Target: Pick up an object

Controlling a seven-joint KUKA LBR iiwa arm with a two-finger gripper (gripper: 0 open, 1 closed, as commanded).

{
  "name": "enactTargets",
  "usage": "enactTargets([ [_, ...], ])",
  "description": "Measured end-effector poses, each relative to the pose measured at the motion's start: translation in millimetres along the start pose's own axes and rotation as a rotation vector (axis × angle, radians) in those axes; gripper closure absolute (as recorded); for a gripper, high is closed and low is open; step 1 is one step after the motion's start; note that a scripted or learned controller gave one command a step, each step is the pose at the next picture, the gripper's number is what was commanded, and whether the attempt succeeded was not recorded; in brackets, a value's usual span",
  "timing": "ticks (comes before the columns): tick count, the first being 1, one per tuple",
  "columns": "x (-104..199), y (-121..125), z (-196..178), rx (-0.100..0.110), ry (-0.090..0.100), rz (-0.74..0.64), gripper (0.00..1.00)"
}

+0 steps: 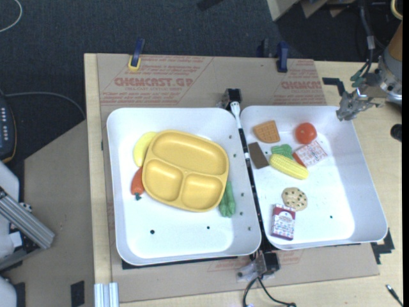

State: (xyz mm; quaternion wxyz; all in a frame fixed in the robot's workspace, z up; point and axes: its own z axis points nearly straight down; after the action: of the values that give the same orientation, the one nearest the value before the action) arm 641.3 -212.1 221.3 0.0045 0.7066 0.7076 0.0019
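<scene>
Corn cob (289, 166) — most graspable piece, lying mid right bin (364, 171) between green leafy piece (282, 150) and red-white packet (311, 153), cookie (294, 199) below. Long axis running upper-left to lower-right, tapered end toward lower right. Best approached from above, closing across the short width, clear of the packet. Claw (350, 105) at bin's upper right corner, holding nothing; finger spread impossible to tell.

Dark carpet floor (96, 18); tan bench (89, 171); white cable (9, 11) top left.
</scene>
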Motion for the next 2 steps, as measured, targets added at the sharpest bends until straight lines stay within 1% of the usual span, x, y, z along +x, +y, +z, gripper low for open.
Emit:
enactTargets([
  [1,50.9,5.1,8.2,0.010,0.006,-0.004,1.00],
  [2,110.2,9.4,-5.1,0.008,0.006,-0.006,1.00],
])
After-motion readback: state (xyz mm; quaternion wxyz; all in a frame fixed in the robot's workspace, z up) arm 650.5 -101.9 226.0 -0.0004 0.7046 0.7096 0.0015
